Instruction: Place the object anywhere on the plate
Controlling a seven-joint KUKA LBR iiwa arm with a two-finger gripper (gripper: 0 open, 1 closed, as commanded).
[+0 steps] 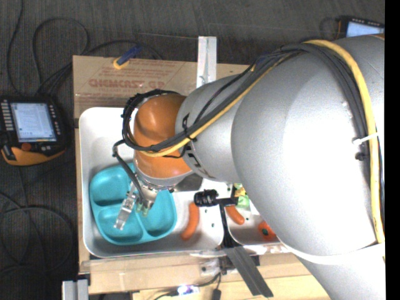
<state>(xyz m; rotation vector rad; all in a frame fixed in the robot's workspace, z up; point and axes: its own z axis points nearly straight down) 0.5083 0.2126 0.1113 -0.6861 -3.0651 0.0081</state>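
Pincer [129, 210] hangs low over the teal plate [106, 186] in the left white bin [94, 130], its fingers too blurred to tell apart or together, while an orange carrot-shaped object [190, 222] lies just right of the plate on the bin floor.

looks like a robotics lab: big grey kuka arm [300, 149] w/ cable bundles over white bins [87, 167] on a bench, teach pendant [30, 127] on dark carpet [75, 5], loose cables, cardboard sheet [137, 80].
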